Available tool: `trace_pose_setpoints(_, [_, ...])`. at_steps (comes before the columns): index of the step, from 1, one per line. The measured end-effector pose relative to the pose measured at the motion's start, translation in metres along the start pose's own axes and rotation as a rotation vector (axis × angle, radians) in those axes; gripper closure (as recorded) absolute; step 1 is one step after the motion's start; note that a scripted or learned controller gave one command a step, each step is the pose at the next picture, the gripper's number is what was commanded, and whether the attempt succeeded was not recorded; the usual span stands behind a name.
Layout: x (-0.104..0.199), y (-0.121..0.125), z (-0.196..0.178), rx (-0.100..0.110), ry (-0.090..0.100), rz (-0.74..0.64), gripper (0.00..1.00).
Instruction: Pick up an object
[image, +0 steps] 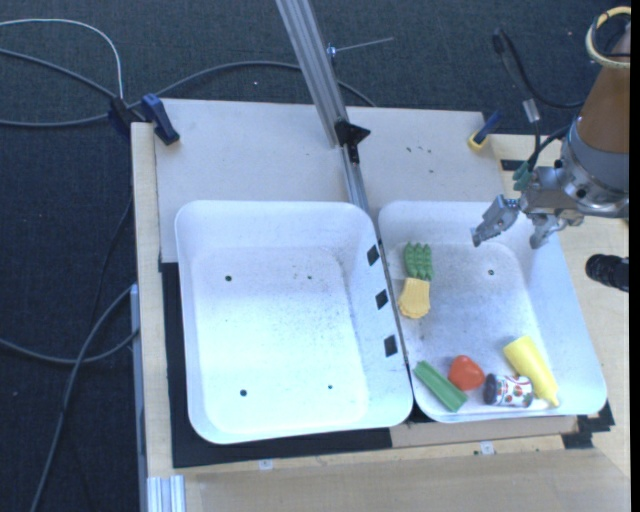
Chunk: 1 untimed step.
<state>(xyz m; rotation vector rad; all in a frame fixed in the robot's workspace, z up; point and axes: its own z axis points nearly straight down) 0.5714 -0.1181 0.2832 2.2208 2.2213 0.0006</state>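
Down at the right bin's (575, 330) near edge lie a green stick (440, 386), red piece (465, 372) and yellow cone (532, 368), its long axis slanting, all well below the claw (518, 226), which hangs spread and holding nothing over the bin's far end

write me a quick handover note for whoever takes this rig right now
Gripper: open, holding nothing, above the far edge of the right bin.
Objects, all in the right bin: green block and yellow piece by its left wall; green stick, red ball, spotted toy and yellow cone along the near edge.
Done: nothing picked yet.
Left: descend on one object, grasp, lift.
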Motion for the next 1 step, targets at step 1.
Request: trace_pose_setpoints(1, [-0.0232,-0.0281,0.1451,0.009,0.001,0.002,0.00])
